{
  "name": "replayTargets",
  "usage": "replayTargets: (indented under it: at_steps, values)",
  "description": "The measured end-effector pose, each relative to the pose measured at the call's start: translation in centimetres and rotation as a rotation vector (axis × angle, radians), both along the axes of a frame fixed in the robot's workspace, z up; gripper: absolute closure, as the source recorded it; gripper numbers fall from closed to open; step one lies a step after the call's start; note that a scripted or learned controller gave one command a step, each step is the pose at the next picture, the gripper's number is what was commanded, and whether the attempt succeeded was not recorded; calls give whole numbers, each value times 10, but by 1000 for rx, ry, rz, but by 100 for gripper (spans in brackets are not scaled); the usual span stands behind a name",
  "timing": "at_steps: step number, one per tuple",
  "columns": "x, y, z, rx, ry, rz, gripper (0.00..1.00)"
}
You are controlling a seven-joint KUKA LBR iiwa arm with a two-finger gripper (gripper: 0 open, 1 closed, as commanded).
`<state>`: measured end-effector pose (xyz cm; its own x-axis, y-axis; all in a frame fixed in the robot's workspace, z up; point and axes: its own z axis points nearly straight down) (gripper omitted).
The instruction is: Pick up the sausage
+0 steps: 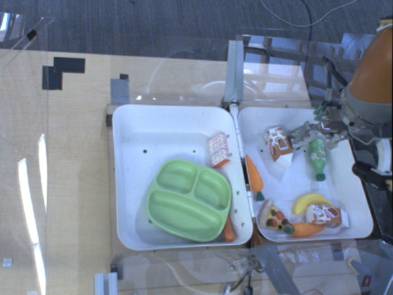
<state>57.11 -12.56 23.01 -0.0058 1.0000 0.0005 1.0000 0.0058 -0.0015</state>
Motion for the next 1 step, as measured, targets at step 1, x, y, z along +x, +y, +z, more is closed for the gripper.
replayTargets:
  at_steps: [1]
  values:
    - [-6, 35, -127, 0, -5, 66, 0]
